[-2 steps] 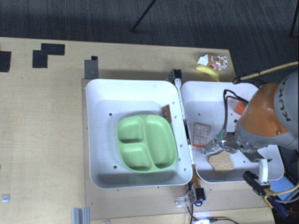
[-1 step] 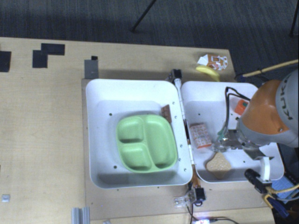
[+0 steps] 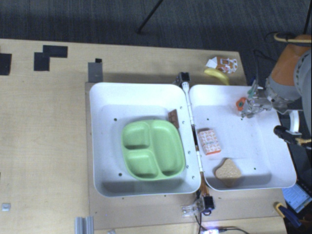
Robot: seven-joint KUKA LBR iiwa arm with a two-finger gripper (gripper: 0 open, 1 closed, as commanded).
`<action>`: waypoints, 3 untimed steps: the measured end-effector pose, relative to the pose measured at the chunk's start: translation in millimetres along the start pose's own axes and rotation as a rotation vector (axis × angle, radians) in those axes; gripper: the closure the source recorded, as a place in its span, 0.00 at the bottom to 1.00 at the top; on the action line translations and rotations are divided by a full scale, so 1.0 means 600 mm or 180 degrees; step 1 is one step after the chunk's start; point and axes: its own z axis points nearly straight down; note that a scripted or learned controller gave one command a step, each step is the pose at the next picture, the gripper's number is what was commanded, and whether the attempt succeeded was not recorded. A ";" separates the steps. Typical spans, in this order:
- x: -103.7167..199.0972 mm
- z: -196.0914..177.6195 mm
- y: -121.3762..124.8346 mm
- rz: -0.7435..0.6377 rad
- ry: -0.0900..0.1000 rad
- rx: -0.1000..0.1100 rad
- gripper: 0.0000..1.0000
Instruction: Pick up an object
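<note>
1. The gripper (image 3: 249, 107) hangs low over the far right part of the right bin (image 3: 263, 145). I cannot tell how it is set or whether it holds anything.
2. Touching or just beside the gripper, on its left side, is a small orange object (image 3: 241, 103) (too small to name). It seems the nearest candidate for the pick. To do it well, I think the gripper should be centred over this object before it goes down, because an off-centre approach would only push it away.
3. Further from the gripper, toward the near left of the same bin, lies a patterned packet (image 3: 209, 141), and beyond it a tan lump (image 3: 227, 169) close to the bin's near wall.
4. Well apart, in the left bin (image 3: 105, 145), sits a green divided tray (image 3: 152, 149).
5. Behind the bins, on the desk (image 3: 44, 145), rests a yellow banana-like thing (image 3: 216, 74).
</note>
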 end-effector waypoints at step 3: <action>0.201 0.012 -0.050 -0.0003 0.0000 -0.0015 0.00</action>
